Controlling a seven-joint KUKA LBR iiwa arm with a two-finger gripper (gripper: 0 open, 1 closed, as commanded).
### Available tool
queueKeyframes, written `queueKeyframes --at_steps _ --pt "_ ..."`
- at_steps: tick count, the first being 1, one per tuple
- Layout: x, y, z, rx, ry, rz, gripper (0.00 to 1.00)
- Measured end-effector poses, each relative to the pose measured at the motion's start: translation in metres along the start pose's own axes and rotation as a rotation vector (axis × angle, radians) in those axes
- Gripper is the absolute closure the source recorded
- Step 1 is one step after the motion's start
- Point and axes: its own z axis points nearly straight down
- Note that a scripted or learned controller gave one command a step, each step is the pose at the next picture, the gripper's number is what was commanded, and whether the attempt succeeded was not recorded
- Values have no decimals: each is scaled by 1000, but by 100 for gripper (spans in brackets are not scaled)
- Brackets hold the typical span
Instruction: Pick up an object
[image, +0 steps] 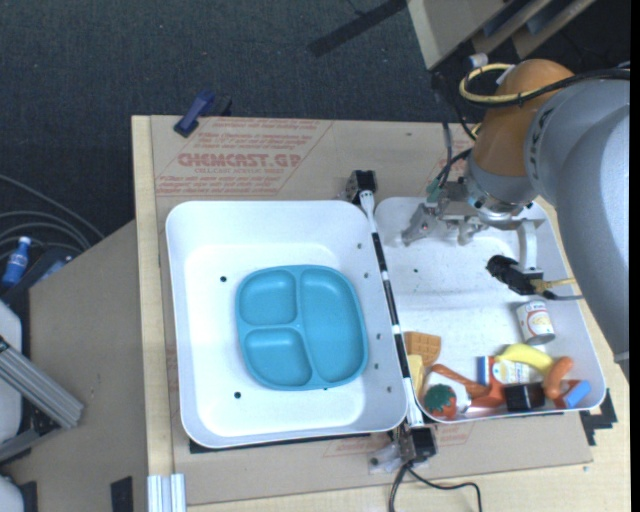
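At the bench's near edge, a black connector (418, 441) and cable sit between two white bins on a brown board (240, 160) printed "CHEMCAST", over dark carpet (150, 50). The left bin (200, 240) holds a blue divided plate (300, 327). Toys crowd the right bin's (420, 215) near corner: a banana (525, 355), a small can (536, 321), a waffle piece (422, 347). The gripper (445, 228) hangs over that bin's far edge, grasping nothing; whether clenched or released is unclear.

Two white bins (190, 235), one blue divided plate (300, 326), one small can (537, 321).
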Motion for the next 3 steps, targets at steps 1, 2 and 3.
queueKeyframes --at_steps 1,2,3 --pt "-36 -89 11 4 2 3 0" --pt "-35 -88 1 1 2 4 100" --pt "-35 -88 1 1 2 4 0"
